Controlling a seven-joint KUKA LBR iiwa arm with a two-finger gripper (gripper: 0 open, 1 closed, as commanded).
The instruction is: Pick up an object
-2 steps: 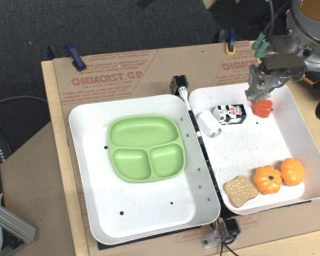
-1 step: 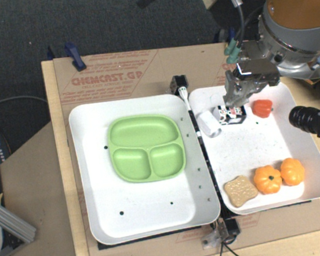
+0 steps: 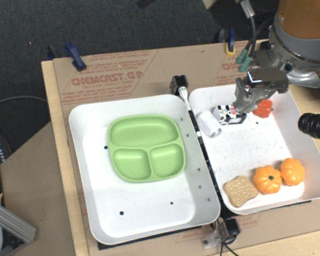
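Right now your likeliest target, the red object (image 3: 264,108), lies near the right bin's (image 3: 303,152) far wall, partly under the gripper (image 3: 248,104); whether it's pinched, you can't tell. A small patterned item (image 3: 226,114) and white cylinder (image 3: 208,123) crowd its left. Open floor lies nearer, before the oranges (image 3: 280,176).

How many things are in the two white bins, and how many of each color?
Green: 1, the divided plate in the left bin.
Orange: 2, the little pumpkins in the right bin.
Tan: 1, the cracker.
White: 1, the small cylinder.
Red: 1, the piece by the gripper.
Black and white: 1, the small item.
Total: 7
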